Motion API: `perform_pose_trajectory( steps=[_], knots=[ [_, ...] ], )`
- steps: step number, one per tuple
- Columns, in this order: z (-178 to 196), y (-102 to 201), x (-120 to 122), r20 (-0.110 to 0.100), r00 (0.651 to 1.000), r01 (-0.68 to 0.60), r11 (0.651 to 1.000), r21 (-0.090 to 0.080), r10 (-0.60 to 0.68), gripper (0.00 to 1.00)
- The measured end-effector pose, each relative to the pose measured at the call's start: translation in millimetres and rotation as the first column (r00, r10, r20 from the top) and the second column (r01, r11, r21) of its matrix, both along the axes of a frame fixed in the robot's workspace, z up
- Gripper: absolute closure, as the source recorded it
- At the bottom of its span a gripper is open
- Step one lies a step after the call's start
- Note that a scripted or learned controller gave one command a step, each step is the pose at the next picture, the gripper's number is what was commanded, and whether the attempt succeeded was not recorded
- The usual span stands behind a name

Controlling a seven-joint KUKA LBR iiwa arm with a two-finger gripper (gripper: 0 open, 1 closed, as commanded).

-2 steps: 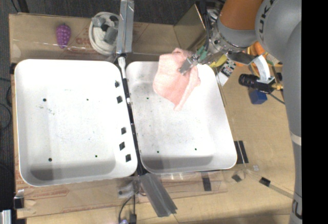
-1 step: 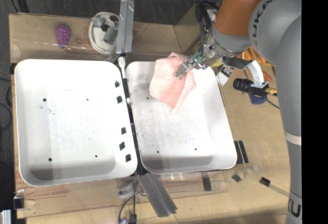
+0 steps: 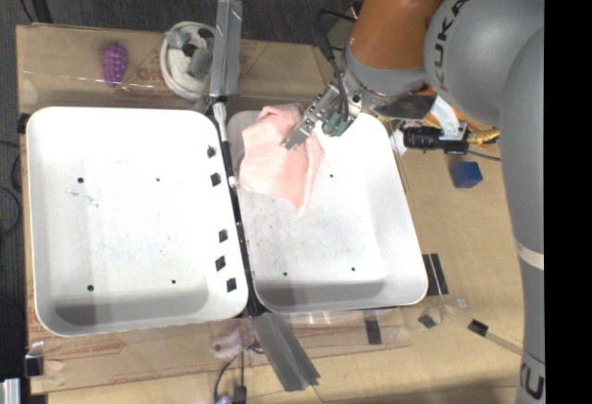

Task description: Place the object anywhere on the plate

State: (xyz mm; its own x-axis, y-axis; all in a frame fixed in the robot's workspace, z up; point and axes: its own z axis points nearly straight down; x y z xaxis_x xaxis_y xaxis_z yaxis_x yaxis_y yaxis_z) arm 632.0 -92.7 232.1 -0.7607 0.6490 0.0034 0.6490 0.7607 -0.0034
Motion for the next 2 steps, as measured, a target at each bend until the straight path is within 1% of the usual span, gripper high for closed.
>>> perform_pose_trajectory(
  steps=[1, 2],
  knots=[
    [0.7, 41.2, 7.3, 0.003, 0.919, -0.395, 0.919, 0.0, 0.395, 1.0],
    [9.1, 94.0, 11.7, 0.004, 0.758, -0.652, 0.758, 0.0, 0.652, 1.0]
  ],
)
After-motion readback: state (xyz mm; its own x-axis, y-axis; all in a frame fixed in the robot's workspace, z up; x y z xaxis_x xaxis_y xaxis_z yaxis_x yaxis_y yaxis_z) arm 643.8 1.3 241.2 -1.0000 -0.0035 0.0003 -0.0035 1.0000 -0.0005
